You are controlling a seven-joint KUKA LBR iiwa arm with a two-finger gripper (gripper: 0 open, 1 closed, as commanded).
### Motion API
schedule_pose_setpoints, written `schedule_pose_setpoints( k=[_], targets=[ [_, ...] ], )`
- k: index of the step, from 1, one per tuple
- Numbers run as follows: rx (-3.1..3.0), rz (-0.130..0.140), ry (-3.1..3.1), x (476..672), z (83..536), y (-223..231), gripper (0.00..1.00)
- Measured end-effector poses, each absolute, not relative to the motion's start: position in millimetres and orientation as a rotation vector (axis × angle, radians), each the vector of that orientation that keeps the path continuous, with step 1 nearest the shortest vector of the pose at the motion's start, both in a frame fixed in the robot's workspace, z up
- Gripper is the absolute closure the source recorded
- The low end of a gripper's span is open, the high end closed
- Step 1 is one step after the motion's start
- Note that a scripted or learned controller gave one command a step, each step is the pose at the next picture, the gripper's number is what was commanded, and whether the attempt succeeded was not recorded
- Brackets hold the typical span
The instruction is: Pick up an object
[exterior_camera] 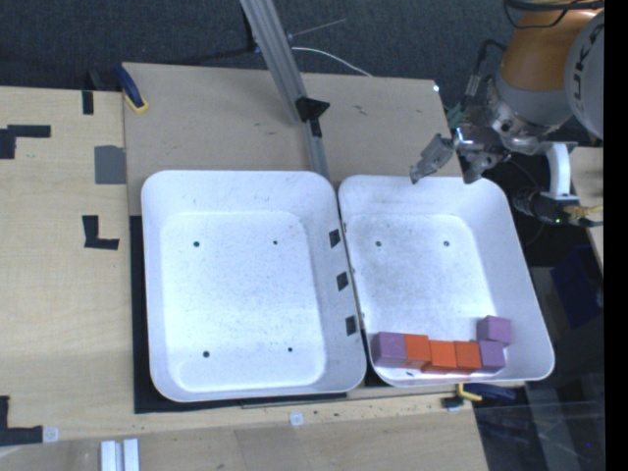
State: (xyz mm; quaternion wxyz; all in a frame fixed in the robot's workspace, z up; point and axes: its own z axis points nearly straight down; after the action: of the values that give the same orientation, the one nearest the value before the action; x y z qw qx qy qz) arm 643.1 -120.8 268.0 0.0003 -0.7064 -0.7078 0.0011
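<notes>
Several small blocks lie in a row along the near wall of the right bin: a purple block at the left, orange blocks in the middle, and purple blocks at the right corner. My gripper hangs above the far rim of the right bin, well away from the blocks. Its two fingers are spread apart with nothing between them.
The left bin sits beside the right one, their rims touching. A slanted metal pole rises behind the bins. A blue and yellow clamp lies at the board's far left corner, another at the near right edge.
</notes>
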Motion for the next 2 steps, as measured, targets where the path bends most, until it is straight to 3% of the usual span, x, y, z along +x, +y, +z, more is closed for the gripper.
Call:
schedule_pose_setpoints(
  k=[1, 2],
  targets=[
    [-2.215, 0.011, -2.217, 623.0, 90.8, -115.4, 0.00],
    [-2.219, 0.001, -2.222, 625.7, 95.9, -115.5, 0.00]
  ],
)
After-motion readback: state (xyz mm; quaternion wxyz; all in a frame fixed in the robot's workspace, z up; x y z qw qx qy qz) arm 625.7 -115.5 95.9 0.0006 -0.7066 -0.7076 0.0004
